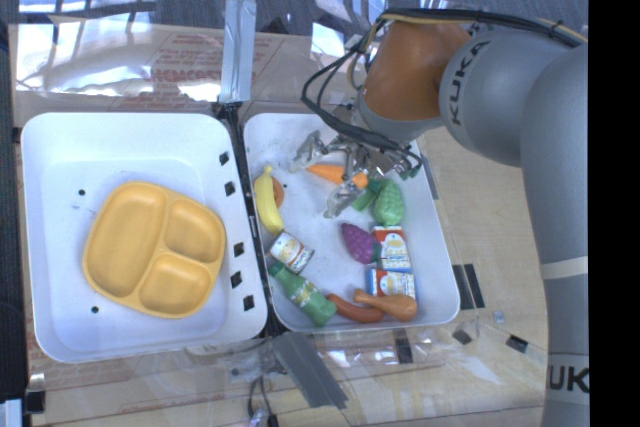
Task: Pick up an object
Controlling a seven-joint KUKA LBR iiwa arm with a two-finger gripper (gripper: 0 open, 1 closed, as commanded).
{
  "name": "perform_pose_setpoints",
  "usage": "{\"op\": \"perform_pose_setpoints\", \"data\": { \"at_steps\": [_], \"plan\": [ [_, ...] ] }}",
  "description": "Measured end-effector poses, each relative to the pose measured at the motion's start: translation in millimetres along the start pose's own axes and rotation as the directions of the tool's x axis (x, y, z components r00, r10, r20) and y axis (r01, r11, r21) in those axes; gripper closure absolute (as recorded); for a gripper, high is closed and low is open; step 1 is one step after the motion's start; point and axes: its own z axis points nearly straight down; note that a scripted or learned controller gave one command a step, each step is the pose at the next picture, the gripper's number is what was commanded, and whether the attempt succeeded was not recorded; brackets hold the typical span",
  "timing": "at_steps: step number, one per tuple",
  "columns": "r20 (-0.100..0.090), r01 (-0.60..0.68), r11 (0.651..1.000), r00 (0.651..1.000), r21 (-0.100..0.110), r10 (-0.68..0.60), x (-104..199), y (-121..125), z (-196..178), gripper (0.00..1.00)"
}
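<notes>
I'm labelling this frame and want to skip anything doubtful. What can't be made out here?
- Gripper: the wrist above hides part of it, so a grasp on the carrot can't be confirmed.
- Can and cartons: label print too small to read.
- Green bottle: blurred, and its lower end sits against the sausage.
- Arm: cut off by the right edge.

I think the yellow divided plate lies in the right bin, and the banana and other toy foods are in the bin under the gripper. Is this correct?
Not quite. The camera view shows the yellow divided plate in the left bin, not the right one. The rest holds: the banana and other toy foods are in the right bin, under the gripper.
</notes>
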Motion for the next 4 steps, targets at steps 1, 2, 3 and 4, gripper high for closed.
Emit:
{"op": "perform_pose_setpoints", "data": {
  "at_steps": [1, 2, 3, 4],
  "plan": [
    [0.005, 0.004, 1.000, 1.000, 0.004, -0.004, -2.0, -0.7, -12.4, 1.00],
    [0.006, -0.208, 0.978, 0.978, 0.003, 0.208, -37.2, 44.1, -139.8, 1.00],
    [-0.011, -0.144, 0.990, 0.989, -0.004, 0.144, 9.4, 10.5, -60.8, 1.00],
    [-0.002, -0.175, 0.985, 0.985, 0.000, 0.175, 63.4, 73.0, -96.5, 1.00]
  ]
}}
